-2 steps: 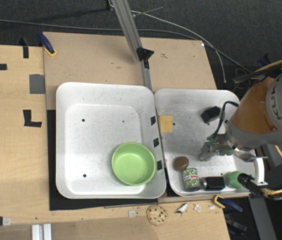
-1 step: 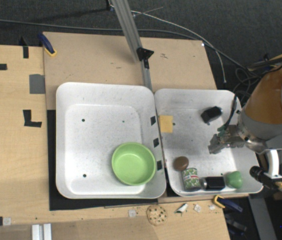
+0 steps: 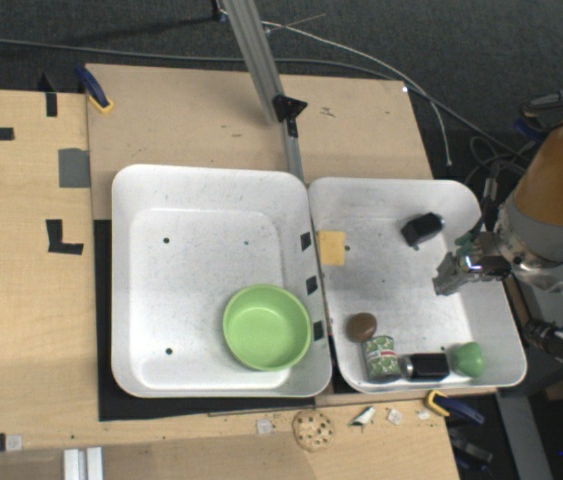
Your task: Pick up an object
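Lime-green bowl (image 3: 266, 327), apparently black-speckled white bins (image 3: 211, 193)

A cookie (image 3: 310, 430) lies on the bench (image 3: 191, 118) just below the two bins, with small white scraps (image 3: 364, 418) beside it. A blue-and-yellow clamp (image 3: 94, 89) sits at the board's upper left corner.

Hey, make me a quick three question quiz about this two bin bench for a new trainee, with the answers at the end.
1. True or false: the green bowl sits in the left bin.
2. Which bin is the gripper over? A) left bin B) right bin C) neither
3. Fill in: along the right bin's near wall, the small can lies beside a ___ object, with a green object at its far end.

Key: 1 true; 2 B; 3 black.
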Robot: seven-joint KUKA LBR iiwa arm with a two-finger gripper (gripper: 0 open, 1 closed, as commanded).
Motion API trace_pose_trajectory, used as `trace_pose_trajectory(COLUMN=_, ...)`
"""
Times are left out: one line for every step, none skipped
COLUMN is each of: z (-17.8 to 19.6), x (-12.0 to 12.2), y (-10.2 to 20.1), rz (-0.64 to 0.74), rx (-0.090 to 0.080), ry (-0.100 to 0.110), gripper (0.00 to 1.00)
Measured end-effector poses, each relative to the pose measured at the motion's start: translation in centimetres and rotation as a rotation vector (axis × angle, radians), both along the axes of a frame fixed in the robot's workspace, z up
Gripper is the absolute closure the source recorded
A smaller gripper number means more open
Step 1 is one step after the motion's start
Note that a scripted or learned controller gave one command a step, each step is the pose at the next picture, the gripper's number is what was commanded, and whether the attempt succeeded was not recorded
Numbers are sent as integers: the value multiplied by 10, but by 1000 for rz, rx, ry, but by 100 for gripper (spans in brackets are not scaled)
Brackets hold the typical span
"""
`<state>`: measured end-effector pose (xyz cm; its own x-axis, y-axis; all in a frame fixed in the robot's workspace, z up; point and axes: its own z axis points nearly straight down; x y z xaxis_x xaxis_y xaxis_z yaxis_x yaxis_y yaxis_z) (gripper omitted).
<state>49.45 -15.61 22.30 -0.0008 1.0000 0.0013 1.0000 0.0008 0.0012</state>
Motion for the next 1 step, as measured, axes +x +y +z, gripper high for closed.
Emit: trace_pose_trajectory(z=58, x=-8, y=5, rz=0, rx=-1, ry=-3, gripper=100)
